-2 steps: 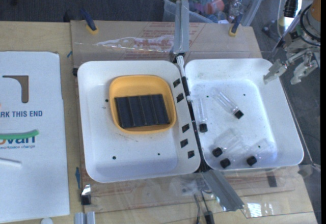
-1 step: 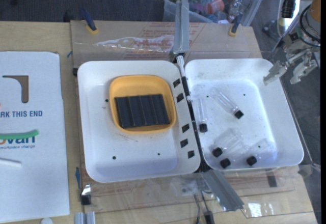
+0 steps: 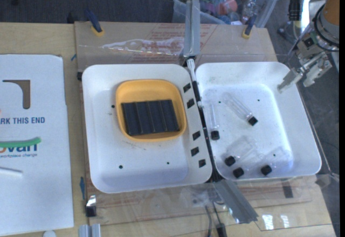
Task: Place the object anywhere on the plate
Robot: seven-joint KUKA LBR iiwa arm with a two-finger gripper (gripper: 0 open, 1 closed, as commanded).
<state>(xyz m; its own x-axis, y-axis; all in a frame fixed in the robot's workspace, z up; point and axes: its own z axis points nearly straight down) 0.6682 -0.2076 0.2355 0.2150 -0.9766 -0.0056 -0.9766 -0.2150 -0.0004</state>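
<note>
Camera view: two-finger gripper (image 3: 295,77), fingers spread and holding nothing, hangs up-right of the clear black-capped plastic tube (image 3: 241,110); yellow square plate (image 3: 125,91) lies left.

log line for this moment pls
claw: over right bin's far right corner | clear tubes: in right bin | plate: left bin, holds dark slab

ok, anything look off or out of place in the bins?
Nothing spilled or broken. The yellow plate in the left bin already holds a dark ridged slab. Several clear tubes with black caps lie scattered at mixed angles in the right bin.
</note>
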